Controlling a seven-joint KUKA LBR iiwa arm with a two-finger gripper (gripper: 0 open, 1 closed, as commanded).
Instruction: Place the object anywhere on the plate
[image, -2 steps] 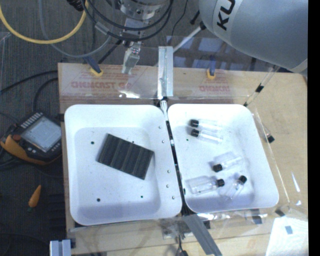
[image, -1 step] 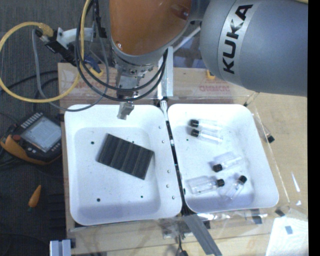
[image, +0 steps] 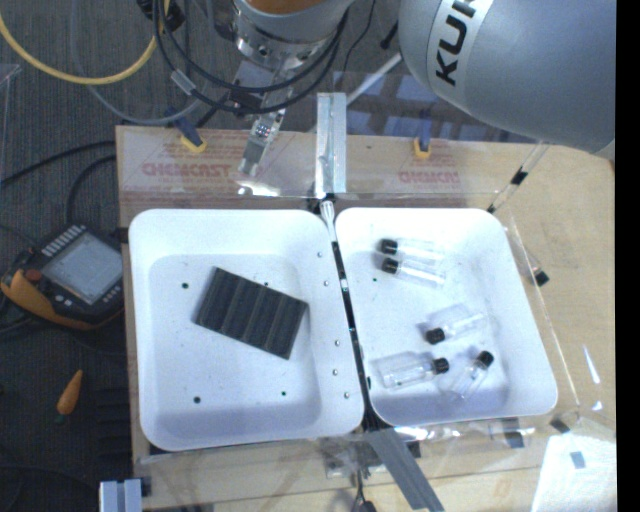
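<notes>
One vial (image: 258, 148) gripped in gripper (image: 262, 135) beyond left bin (image: 150, 240) rim; plate (image: 250, 312) w/ open room around.

A brown bench (image: 575, 250) is holding two white bins, the left bin (image: 145, 330) and the right bin (image: 520, 300), sitting side by side.

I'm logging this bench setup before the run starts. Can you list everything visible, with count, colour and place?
Bins: two, white, side by side on the bench.
Ribbed plate: one, dark grey, lying flat in the left bin.
Vials: five, clear with black caps, scattered in the right bin.
Pendant: one, grey with orange edge, on the floor left of the bench.
Cables: yellow and black, on the floor at upper left.
Arm: one, grey with an orange band, at the top.
Gripper: one, above the left bin's far edge.
</notes>
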